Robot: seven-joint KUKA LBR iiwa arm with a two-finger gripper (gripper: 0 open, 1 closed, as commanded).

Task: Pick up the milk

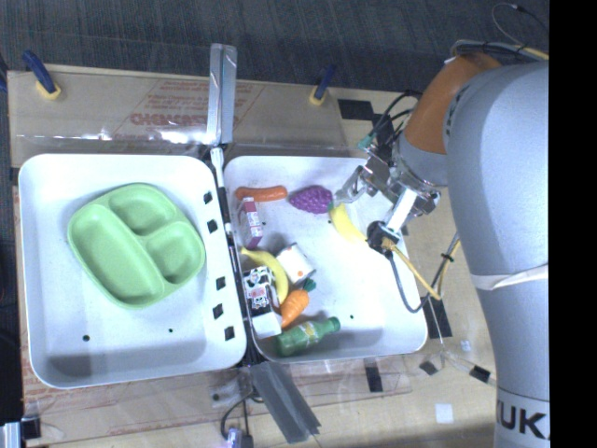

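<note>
Milk (295,263) sits in the middle of the right bin (396,334), btw the banana (268,267) and carrot (295,306). Gripper (359,197) is over that bin's right edge by a yellow piece (346,223), nowhere near the milk. Fingers: can't tell if spread or pressed together.

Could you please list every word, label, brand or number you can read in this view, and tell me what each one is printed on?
"UK": white letters on the grey arm, cut off at the picture's edge.
Red print on the cardboard behind the bins: too blurred to read.
Label on the small carton in the right bin: too small to read.
Label on the green bottle: unreadable.
</note>
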